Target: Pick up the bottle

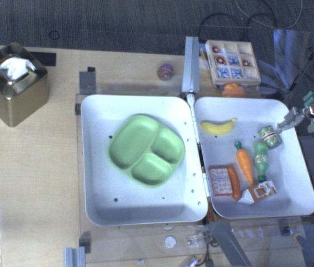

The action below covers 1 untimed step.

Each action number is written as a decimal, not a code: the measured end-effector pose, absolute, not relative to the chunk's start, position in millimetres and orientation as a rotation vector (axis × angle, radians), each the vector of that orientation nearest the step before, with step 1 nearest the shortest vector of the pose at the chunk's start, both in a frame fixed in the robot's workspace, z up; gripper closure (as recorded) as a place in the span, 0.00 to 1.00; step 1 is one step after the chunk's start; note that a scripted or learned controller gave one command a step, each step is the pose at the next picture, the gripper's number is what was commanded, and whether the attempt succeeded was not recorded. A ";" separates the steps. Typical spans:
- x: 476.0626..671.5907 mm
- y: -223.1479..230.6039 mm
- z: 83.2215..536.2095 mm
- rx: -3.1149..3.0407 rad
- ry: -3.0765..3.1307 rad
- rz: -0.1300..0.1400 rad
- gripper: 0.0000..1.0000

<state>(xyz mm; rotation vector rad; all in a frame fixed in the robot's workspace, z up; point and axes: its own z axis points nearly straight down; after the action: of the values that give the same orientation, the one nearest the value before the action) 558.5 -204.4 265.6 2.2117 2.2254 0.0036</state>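
The bottle (262, 161) is small and green, and it lies lengthwise in the right bin (295, 199), just right of the carrot (244, 164). My gripper (289, 121) comes in over that bin's upper right rim, and its grey tip points down-left at a green-labelled can (269, 136). The can rests right above the bottle's top end. The gripper is up and to the right of the bottle and is not touching it. Its tip is small and blurred.
Sharing the right bin are a banana (218, 127), a sausage (234, 181), a red-and-white packet (220, 181) and a small carton (263, 191). The left bin (95, 204) holds a green divided plate (146, 149). A tissue box (15, 85), purple ball (165, 71) and game board (233, 63) sit outside.
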 end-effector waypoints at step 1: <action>552.8 -204.6 130.9 2.269 2.172 0.001 0.00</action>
<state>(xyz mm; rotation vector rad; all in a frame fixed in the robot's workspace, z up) 552.8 -204.6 130.9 2.2693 2.1722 0.0008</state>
